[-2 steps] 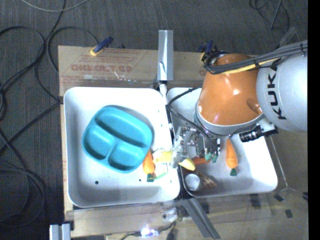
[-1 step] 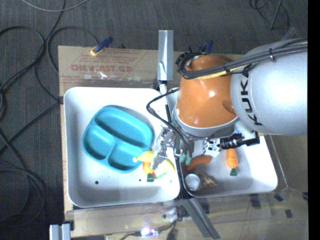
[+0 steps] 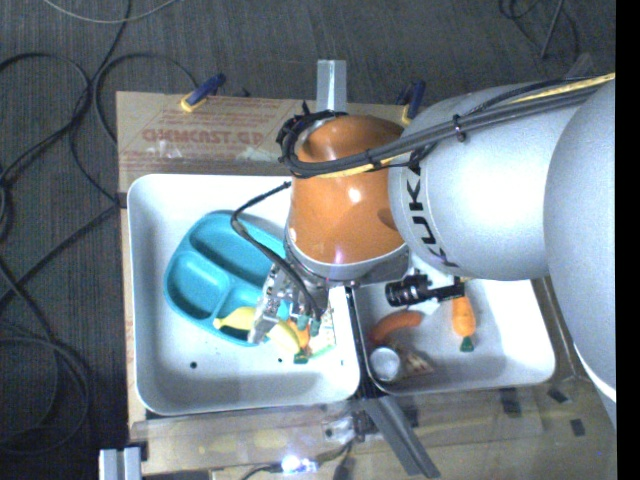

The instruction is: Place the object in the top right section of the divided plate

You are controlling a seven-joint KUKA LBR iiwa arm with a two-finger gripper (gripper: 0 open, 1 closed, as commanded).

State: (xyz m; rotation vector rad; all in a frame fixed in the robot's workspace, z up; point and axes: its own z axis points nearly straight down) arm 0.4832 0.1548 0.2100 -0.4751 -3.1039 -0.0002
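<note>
Over left bin (image 3: 150,368): fingers (image 3: 285,318) at divided plate (image 3: 205,278) edge, yellow object (image 3: 238,320) touching; spread unclear.

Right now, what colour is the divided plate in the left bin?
Bright turquoise blue; the divided plate shows plainly in the overhead camera view.

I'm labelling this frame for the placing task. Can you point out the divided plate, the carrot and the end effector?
divided plate (image 3: 205,273): camera view, on its large blue section.
carrot (image 3: 462,317): camera view, on its orange body, in the right bin.
end effector (image 3: 283,313): camera view, between its fingertips, over the plate's right edge.
</note>
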